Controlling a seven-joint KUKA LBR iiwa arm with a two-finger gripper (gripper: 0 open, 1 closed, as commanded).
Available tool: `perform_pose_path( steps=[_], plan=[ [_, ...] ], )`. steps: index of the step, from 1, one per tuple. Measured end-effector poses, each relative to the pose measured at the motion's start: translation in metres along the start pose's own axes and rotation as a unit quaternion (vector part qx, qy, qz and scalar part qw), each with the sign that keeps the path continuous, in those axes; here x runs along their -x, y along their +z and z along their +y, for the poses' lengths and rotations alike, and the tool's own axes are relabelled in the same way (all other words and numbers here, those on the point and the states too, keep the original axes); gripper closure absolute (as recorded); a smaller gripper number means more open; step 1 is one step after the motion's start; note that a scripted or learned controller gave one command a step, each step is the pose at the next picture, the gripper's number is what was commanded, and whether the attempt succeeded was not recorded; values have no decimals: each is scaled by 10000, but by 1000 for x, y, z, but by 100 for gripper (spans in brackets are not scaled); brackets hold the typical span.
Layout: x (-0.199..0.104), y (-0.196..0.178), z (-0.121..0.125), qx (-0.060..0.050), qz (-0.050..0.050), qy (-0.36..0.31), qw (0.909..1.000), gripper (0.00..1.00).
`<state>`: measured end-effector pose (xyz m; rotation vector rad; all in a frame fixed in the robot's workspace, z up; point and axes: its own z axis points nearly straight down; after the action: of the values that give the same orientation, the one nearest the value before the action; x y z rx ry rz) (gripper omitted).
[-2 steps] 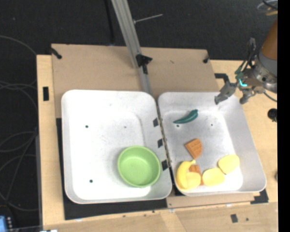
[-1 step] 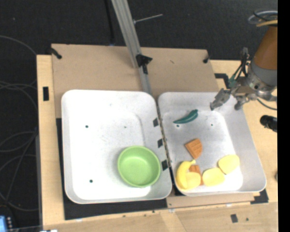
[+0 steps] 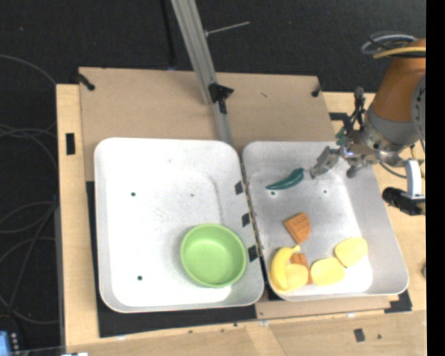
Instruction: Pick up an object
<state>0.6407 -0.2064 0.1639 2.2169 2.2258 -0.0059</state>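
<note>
Lying just left of the hand (image 3: 340, 163): a teal pepper (image 3: 287, 179).

My bench (image 3: 163, 110) is pale tan board, evenly lit. Around it lies dark, near-black floor (image 3: 74, 21), with thin cables (image 3: 15, 191) looping at its left. A grey metal post (image 3: 196, 43) slants across its far edge.

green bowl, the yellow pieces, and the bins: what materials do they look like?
Green bowl: likely moulded plastic, a uniform light green with a smooth matte look and no strong glare.
Yellow pieces: probably plastic or foam toy food, with rounded edges and flat, even colour; the view leaves it open.
Bins: apparently thin white plastic, with rounded corners, a faint sheen and speckled scuff marks.
</note>
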Motion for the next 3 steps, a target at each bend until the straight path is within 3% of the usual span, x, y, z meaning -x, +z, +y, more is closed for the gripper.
perform_pose_path(
  steps=[1, 2, 3],
  plan=[
    [3, 44, 4, -5, -1, -6, 10000, 0],
    [4, 28, 6, 33, -24, -23, 10000, 100],
    [5, -16, 8, 46, 9, -6, 10000, 100]
  ],
)
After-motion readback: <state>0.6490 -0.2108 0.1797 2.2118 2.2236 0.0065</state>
